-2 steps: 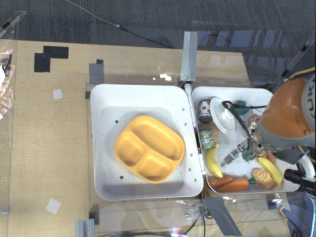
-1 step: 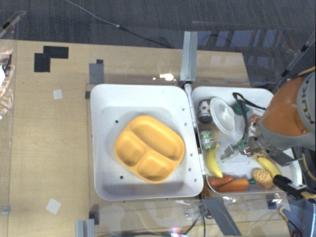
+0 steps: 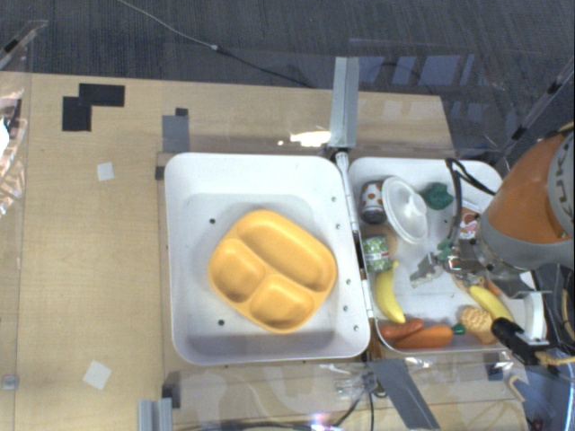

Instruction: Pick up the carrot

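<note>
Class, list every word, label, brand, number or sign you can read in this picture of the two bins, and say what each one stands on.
"UK": part of a word in dark letters on the arm's orange band, cut off at the picture's edge.
Can in the right bin: has a label, too small to read.
Green pack under the can: print too blurred to read.
Nothing else carries readable text.

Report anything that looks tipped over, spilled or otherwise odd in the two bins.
The white cup in the right bin lies tipped on its side, mouth sideways. Nothing looks spilled. The carrot lies flat along the near wall, and the yellow divided plate sits flat in the left bin.
</note>
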Available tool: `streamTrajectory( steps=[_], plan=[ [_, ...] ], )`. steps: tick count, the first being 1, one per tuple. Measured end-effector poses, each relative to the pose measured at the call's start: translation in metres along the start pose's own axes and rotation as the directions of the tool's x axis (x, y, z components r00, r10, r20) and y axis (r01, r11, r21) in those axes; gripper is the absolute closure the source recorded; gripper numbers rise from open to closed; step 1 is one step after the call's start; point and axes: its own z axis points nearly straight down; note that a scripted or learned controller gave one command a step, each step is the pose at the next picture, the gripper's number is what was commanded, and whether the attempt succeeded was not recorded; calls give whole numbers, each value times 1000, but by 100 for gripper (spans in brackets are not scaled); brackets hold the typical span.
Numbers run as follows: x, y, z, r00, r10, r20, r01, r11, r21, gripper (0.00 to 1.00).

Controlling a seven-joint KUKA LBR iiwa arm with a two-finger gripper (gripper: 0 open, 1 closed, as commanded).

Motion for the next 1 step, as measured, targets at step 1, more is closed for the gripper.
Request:
streamTrajectory(
  steps=[1],
  plan=[
    [-36,-1,-4,982,190,1,-190,982,2,0]
  ],
)
